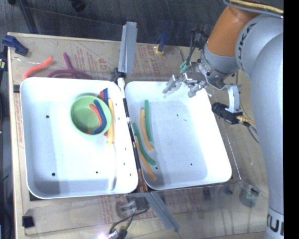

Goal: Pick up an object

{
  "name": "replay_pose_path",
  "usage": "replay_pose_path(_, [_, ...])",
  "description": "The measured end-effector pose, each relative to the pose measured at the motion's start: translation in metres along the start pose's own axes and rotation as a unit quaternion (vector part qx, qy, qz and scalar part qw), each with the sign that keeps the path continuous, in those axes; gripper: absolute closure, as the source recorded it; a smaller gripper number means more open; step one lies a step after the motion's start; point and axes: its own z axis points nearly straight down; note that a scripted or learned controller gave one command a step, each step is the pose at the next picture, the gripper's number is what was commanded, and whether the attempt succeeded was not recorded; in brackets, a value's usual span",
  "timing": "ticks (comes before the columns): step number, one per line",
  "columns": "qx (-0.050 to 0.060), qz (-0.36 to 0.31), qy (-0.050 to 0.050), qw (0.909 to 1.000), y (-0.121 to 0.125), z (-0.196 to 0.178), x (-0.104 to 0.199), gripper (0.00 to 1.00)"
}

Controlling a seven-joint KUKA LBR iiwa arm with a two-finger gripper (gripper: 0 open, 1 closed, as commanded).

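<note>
Looking down at the bench, the gripper (182,85) hangs over the far edge of the right bin (209,156), up near its top rim. Its two fingers (170,86) are spread apart with nothing between them, so it's open and carrying nothing. The grey arm (261,49) with the orange band (229,21) comes in from the right side and bends down toward that corner.

The stuff to grab in the right bin is all bunched along its left wall: a green stick (147,121) lying lengthwise, an orange stick (145,129) just beside it, and a couple more green and orange pieces lower down near the front-left corner, overlapping each other. They're well apart from the gripper, which sits nearer the far rim.

The left bin (40,143) has a green bowl (88,114) toward its far right part, with a red curved piece and a blue one resting in or against it, plus a yellow stick (110,121) touching its right side.

Outside the bins, on the bench behind the left one, there's an orange stick-like thing (37,67) and a purple loop (70,72).
</note>
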Motion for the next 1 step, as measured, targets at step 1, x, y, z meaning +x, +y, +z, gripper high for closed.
replay_pose_path(1, [0.0, -0.032, -0.001, 0.9995, 0.0211, 0.0978, 0.071, 0.0])
